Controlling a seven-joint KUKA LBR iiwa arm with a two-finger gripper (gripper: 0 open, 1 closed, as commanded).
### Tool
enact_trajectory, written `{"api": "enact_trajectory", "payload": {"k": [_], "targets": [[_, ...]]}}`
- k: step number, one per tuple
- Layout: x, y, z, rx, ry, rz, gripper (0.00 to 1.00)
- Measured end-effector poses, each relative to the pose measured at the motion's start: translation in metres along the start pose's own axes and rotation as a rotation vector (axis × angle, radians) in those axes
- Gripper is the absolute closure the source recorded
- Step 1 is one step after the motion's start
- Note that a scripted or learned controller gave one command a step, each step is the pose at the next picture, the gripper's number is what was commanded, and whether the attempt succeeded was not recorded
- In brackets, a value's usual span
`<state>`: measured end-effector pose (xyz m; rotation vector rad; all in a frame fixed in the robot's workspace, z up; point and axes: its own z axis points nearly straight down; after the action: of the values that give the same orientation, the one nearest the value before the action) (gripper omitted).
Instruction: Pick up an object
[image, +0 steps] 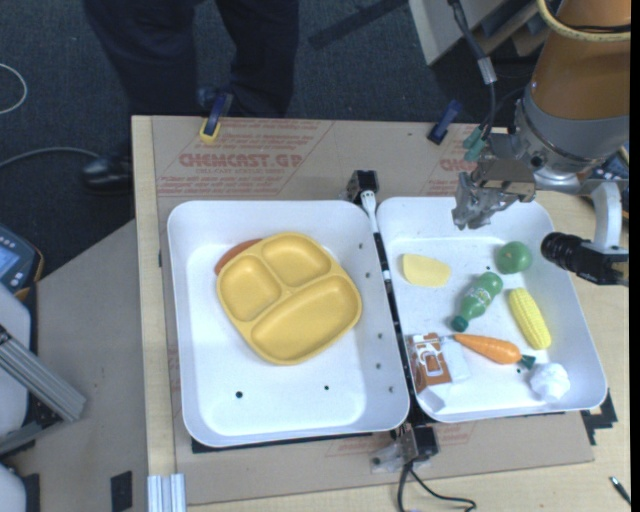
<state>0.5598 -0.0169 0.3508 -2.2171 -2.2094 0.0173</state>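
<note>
Sitting in the left bin (190, 300) is a yellow 3-part plate (288, 296). Right bin (575, 385) holds a yellow slice (426, 270), snack packet (433, 361), green bottle (476, 299), carrot (487, 348), lime (514, 257) and corn (528, 317). Claw (478, 212) hovers above that bin's far edge (gripping nothing; whether its jaws are parted I cannot tell).
</note>
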Motion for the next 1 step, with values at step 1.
{"api": "enact_trajectory", "payload": {"k": [1], "targets": [[0.0159, -0.0427, 0.1268, 0.001, 0.001, -0.003, 1.0]]}}
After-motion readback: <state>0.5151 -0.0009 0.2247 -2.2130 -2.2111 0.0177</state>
